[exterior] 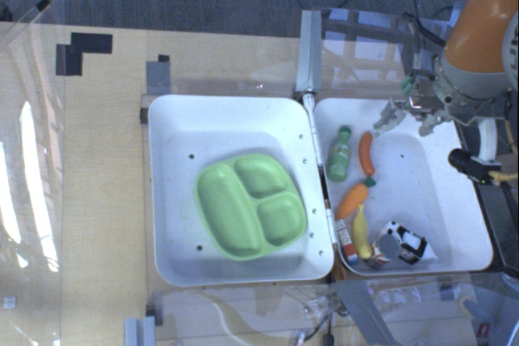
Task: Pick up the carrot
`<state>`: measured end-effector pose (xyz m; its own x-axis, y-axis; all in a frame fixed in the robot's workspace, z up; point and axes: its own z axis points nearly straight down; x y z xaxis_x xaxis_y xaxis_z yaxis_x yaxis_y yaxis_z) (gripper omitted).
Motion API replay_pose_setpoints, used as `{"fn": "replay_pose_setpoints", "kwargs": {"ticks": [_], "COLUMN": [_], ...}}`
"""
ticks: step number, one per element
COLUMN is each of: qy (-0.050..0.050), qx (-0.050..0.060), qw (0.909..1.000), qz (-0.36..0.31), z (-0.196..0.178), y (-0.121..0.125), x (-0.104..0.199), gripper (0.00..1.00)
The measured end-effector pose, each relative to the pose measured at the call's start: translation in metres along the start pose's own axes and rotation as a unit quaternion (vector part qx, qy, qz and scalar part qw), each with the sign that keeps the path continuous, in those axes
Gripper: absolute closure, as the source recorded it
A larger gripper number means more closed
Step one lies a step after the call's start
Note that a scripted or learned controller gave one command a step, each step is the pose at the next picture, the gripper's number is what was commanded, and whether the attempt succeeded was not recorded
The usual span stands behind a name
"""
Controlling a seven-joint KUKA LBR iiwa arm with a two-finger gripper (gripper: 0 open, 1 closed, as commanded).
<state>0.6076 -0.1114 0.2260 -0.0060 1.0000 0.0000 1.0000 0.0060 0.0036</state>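
We're seeing the tool (409, 111) hovering over right bin (454, 198) far edge, fingers spread, gripping nothing. Carrot (353, 199) lying nr bin's left wall, btwn sausage (366, 153) and banana (360, 235). Risk, we're judging: crowded neighbours snagging fingers, or tool nudging carrot against wall.

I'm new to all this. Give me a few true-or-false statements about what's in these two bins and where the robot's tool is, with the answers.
1. The carrot lies in the right bin. True.
2. The green divided plate sits in the right bin. False: it sits in the left bin.
3. The tool holds the carrot. False: it hovers near the right bin's far edge, apart from the carrot.
4. A green bottle lies beside a hot dog sausage. True.
5. The banana lies at the far end of the right bin. False: it lies near the front edge, below the carrot.
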Motion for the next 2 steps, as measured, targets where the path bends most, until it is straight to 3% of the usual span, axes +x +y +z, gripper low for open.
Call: {"fn": "replay_pose_setpoints", "kwargs": {"ticks": [1, 2], "qy": [-0.001, -0.002], "qx": [-0.004, -0.009], "qw": [0.9707, 0.9705], "qz": [-0.24, -0.241], "z": [0.136, 0.124], "y": [-0.025, -0.022], "x": [0.01, 0.011], "gripper": [0.0, 1.0]}}
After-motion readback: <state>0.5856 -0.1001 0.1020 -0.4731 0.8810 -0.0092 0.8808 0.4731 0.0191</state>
